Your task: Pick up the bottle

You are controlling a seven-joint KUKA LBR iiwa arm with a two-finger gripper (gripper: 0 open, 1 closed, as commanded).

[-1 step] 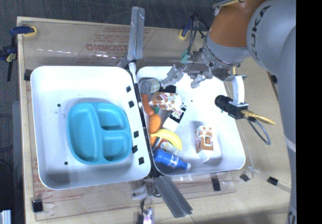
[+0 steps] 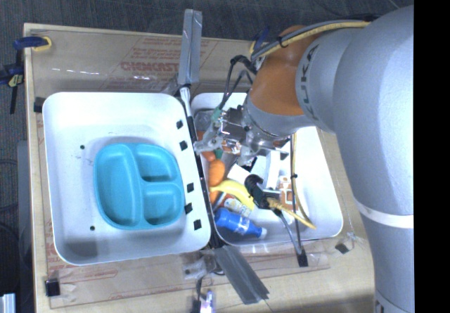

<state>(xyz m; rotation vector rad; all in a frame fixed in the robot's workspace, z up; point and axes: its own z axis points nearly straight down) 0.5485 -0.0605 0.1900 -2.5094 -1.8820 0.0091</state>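
Bottle [image 2: 238, 224], blue, lies on its side at the near edge of the right bin [image 2: 330, 192], beside a banana [image 2: 235, 192]. The hand [image 2: 223, 134] hangs farther back; I cannot tell its grip.

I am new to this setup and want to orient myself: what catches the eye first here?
The big grey arm with an orange band reaches over the right white bin, above a heap including a blue bottle and a yellow banana. In the left white bin lies a turquoise divided plastic tray.

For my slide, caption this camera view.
Arm's tool low in the right bin, above the blue bottle.
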